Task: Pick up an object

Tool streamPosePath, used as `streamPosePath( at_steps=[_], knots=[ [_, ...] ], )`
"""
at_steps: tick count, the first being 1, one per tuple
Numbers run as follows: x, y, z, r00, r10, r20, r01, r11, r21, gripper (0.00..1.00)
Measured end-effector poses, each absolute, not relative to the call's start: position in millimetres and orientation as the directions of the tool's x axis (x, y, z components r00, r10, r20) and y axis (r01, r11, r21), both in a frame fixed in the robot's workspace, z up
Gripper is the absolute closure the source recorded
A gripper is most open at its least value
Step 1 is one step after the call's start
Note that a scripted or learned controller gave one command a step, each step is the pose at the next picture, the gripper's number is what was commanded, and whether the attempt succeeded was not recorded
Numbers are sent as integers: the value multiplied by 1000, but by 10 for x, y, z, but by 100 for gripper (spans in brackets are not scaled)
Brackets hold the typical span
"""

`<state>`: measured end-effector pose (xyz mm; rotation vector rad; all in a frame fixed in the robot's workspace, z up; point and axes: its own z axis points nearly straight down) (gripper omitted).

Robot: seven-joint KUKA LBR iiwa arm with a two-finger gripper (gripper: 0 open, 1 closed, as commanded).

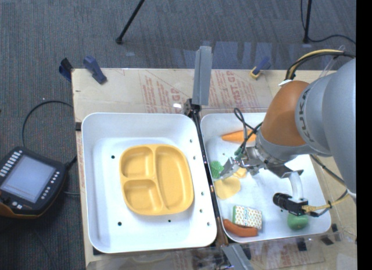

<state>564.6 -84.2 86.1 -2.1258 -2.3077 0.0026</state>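
**In the right bin, at its 9 o'clock side: jaws low over a pale yellow piece**

On the surface [133, 88] two bins lie side by side. The arm [325, 117] reaches in from 3 o'clock across the right bin [264, 208], its wrist bent toward the wall shared with the left bin [104, 146]. As far as the slanted view lets me judge, the jaws stand apart with nothing between them. Just toward 6 o'clock of them lies the pale yellow piece [228, 188], flat on the bin floor. It looks the likeliest thing to take.

It seems thin and soft. A good grasp probably means coming straight down, straddling its narrower width, and meeting the floor before closing. A close made too high would likely slide over it. The lift should begin slowly, to check that the piece comes along.

Around it, biggest first:
- The yellow divided plate [156, 180] sits in the left bin, well apart and no concern.
- A patterned packet [247, 216] lies at 6 o'clock in the right bin, near the yellow piece.
- An orange carrot [234, 136] lies at 11 o'clock.
- A red-orange stick [239, 228] lies at 7 o'clock, just beside the packet and along the near wall.
- A green ball [298, 221] sits at 5 o'clock.
- A small green scrap [216, 169] lies at 9 o'clock, just beside the jaws and close to the wall.

The scrap and the wall are the likely hindrances. A jaw coming down on that side could catch either one, so the descent should favour the bin's middle.
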Motion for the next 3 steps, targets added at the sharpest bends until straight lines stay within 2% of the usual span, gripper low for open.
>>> streamPosePath(
  at_steps=[1, 2, 3],
  knots=[
    [5645, -838, 956, -83, 997, 4, 997, 83, -6, 100],
    [5643, -839, 951, -83, 997, 4, 997, 83, -6, 0],
    [5788, -882, 870, -196, 981, 0, 981, 196, -2, 0]
  ],
)
